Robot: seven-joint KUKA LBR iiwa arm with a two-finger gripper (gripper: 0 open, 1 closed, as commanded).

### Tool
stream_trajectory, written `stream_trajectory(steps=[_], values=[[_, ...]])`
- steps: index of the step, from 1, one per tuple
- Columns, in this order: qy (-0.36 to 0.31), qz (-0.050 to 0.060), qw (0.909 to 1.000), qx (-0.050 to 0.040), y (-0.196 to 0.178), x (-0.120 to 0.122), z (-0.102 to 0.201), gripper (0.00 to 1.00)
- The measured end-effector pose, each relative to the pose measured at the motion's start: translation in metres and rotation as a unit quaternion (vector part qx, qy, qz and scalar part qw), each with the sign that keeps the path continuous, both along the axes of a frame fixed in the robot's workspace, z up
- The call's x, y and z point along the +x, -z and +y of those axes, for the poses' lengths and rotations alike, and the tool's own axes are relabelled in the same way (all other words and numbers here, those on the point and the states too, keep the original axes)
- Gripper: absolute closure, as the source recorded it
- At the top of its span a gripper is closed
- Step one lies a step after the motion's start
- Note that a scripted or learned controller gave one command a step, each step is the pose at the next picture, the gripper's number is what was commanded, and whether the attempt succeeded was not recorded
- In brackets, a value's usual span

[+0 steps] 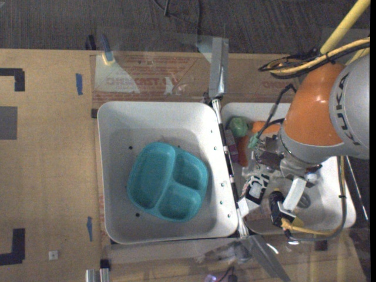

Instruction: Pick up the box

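The grey and orange arm (317, 122) reaches over the right bin (346, 216) and hides most of what lies in it. My gripper (257, 187) points down at the bin's left side, close to the wall between the two bins. A small dark reddish box-like object (242, 151) lies against that wall just above the gripper, partly hidden. Whether anything sits inside the gripper cannot be made out.
A teal divided plate (168, 181) lies in the left bin (117, 128). A green object (238, 126) and an orange one (258, 128) sit at the right bin's far left corner. Yellow and black cables (305, 57) run above the arm.
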State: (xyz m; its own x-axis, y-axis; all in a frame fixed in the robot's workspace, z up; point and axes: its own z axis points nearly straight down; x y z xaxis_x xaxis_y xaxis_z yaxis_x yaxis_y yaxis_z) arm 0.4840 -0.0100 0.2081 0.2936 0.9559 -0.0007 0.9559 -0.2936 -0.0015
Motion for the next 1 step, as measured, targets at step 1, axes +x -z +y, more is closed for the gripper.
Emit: stream_trajectory(steps=[1], values=[[0.035, -0.001, 0.9994, -0.0008, -0.0880, 0.0464, -0.1899, 1.00]])
